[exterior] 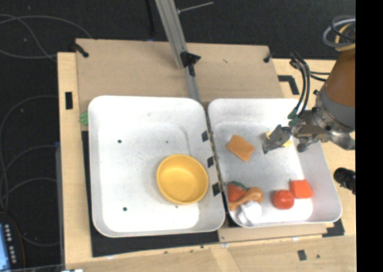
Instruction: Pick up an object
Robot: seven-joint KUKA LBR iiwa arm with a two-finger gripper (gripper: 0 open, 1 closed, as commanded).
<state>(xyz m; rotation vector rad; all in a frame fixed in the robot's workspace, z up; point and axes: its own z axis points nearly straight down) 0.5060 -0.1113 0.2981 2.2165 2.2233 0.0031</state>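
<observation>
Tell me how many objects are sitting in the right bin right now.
4, perhaps more. A tan block lies near the middle, an orange cube and a red ball sit near the front right, and a mixed clump at the front left may hide others.

Bench [149,73] bears two white bins [119,127], side by side.

No readable text, labels, brands, numbers or signs anywhere. Bins, tabletop and objects carry no legible markings. Small black marks on the tabletop [287,82] near the right bin [326,163] look like tape pieces, not characters. Screen corner at lower left too blurred to read.
</observation>
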